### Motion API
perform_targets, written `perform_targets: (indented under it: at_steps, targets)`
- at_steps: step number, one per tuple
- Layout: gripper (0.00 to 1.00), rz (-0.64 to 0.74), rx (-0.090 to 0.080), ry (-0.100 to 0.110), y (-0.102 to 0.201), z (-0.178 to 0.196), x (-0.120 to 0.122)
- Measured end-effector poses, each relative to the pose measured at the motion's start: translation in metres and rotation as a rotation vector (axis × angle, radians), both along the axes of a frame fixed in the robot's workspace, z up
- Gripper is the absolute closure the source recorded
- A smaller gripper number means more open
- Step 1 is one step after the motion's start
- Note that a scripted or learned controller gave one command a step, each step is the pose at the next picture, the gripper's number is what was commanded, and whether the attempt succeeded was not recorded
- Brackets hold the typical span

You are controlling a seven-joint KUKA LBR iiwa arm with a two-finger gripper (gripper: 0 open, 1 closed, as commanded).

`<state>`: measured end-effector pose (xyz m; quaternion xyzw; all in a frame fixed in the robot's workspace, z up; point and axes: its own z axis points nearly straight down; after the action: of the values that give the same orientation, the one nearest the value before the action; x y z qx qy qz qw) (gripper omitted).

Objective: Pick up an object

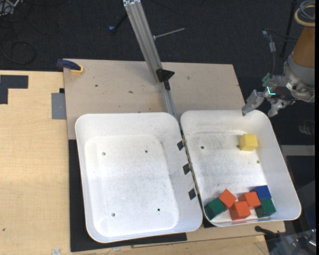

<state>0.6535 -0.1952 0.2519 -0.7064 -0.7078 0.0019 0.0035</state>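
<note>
Above right bin's (276,142) far corner, pincer (263,102) spread wide, empty; clustered blocks (242,203) risk a jammed grasp.

A robotics lab: aluminium camera mast (147,36), plywood bench (117,86), cables.

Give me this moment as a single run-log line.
gripper: open, above right bin's far corner, holding nothing | small yellow cube: alone, upper right bin | orange, green, blue blocks: clustered at near edge
</note>
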Motion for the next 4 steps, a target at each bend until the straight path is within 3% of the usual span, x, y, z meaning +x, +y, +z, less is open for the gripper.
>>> perform_targets:
  at_steps: [1, 4]
  targets:
    - [0.00, 0.002, -0.002, -0.004, 0.000, 0.003, 0.001]
    - [0.00, 0.004, -0.001, 0.000, 0.009, -0.163, 0.004]
